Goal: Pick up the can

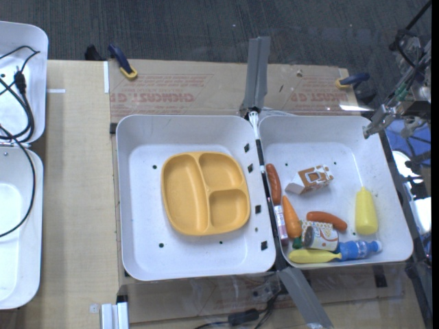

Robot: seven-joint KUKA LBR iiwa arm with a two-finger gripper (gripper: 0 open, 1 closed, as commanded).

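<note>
The can (320, 237) lies on its side near the front of the right bin (343, 141). It has a white and orange label, and its dark end faces left. An orange carrot (291, 216) rests against its left side, and a red sausage (326, 219) lies just behind it. A yellow banana (314, 256) and a blue bottle (359, 249) lie along the bin's front wall, right in front of the can.
The right bin also holds a brown sausage (273, 182), a small carton (310, 179), a yellow squeeze bottle (365, 211) and a thin tube (280, 222) by the left wall. A yellow divided plate (204, 192) sits in the left bin (137, 184). Cables and a metal rig (401, 91) stand at the right.
</note>
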